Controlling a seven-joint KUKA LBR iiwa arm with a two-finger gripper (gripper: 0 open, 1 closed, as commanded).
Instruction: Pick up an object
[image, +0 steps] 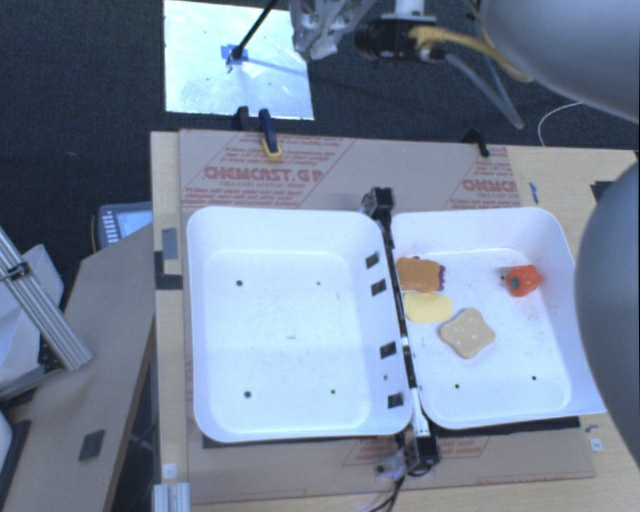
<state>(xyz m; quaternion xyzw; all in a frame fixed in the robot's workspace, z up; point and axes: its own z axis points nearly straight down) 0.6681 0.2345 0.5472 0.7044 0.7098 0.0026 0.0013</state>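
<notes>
Objects (466, 332) — near right bin's (560, 380) divider

- two white bins: the left bin (215, 330) and the right bin (560, 380)
- one orange-brown piece (419, 273)
- one pale yellow flat piece (428, 308)
- one tan toast-shaped piece (467, 333)
- one red-orange item (521, 280) with a bit of green

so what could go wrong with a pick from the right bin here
The orange block with a purple edge, pale yellow flat disc and tan toast-shaped piece lie close together, the first two apparently touching, so a grab may catch two or nudge one aside. The block and disc also sit near the right white bin's inner wall, which could crowd the approach. The small red-orange pepper-like piece stands apart, so looks safer.
</notes>
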